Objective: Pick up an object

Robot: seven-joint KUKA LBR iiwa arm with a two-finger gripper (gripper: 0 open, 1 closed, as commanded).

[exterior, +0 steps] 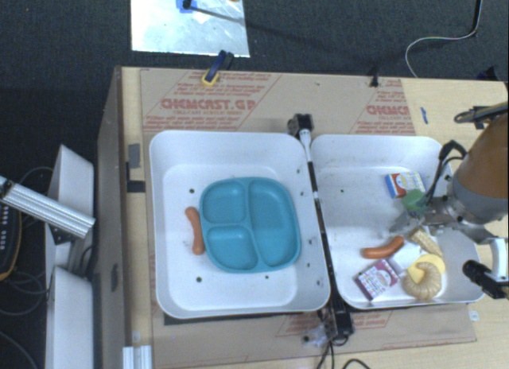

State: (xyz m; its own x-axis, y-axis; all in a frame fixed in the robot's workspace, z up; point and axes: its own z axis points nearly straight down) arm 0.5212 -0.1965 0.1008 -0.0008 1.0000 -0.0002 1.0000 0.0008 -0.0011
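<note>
- 2 white bins sit side by side on the bench, their inner rims meeting along a dark divider strip [314, 192] that runs from 12 to 6 o'clock.
- The left bin [171, 200] holds a blue 3-compartment plate [250, 224] at its centre, with bare white floor on all sides of it; the widest open margin is toward 12 o'clock.
- A small orange sausage [195, 231] lies just beside the plate at its 9 o'clock side, long axis running 12 to 6, apart from the bin wall.
- The right bin [358, 161] is open across its 12 and 9 o'clock parts; its things crowd the 3 to 6 o'clock corner.
- The arm [481, 172] reaches in from 3 o'clock, and the gripper [415, 220] hangs low over that cluster, near a green piece [413, 198].
- I cannot tell whether the pincer is released or clenched; its tips are lost in the clutter.
- An orange hot dog [382, 248] lies just at 7 o'clock of the gripper, long axis pointing from 8 to 2 o'clock.
- A small white carton [402, 182] sits at 12 o'clock of the gripper.
- A maroon packet [376, 281] and a yellow bagel-like ring [424, 277] lie near the 6 o'clock rim, just beside each other.
</note>
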